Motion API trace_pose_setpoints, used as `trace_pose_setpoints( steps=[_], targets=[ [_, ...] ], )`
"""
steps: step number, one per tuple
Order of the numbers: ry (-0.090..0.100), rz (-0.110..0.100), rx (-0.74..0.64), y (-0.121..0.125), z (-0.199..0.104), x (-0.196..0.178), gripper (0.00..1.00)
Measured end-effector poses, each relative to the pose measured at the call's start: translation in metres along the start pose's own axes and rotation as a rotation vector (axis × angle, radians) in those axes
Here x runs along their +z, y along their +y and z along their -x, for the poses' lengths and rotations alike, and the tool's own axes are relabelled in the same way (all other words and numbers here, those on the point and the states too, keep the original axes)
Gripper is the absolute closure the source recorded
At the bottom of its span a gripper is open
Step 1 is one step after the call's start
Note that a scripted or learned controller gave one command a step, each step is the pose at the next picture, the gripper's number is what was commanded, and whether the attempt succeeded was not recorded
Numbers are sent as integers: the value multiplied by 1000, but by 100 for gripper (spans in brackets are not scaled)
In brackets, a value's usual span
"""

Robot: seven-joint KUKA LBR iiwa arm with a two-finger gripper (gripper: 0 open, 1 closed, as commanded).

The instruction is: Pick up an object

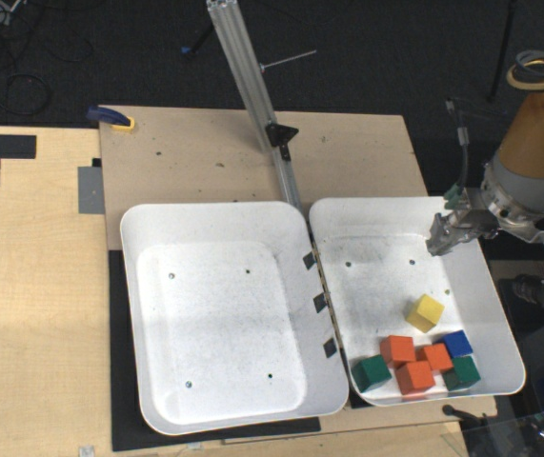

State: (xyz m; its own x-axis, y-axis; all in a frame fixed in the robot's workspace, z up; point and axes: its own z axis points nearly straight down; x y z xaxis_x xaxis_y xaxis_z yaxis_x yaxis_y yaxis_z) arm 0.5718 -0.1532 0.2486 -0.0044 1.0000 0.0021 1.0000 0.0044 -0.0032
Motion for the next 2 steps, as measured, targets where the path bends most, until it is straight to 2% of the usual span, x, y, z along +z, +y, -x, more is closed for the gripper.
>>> trace_pose_setpoints(
  steps=[1, 2],
  targets=[
    [0, -1, 1, 7, -47, 12, 100],
    [1, -2, -1, 14, -110, 16, 100]
  ],
)
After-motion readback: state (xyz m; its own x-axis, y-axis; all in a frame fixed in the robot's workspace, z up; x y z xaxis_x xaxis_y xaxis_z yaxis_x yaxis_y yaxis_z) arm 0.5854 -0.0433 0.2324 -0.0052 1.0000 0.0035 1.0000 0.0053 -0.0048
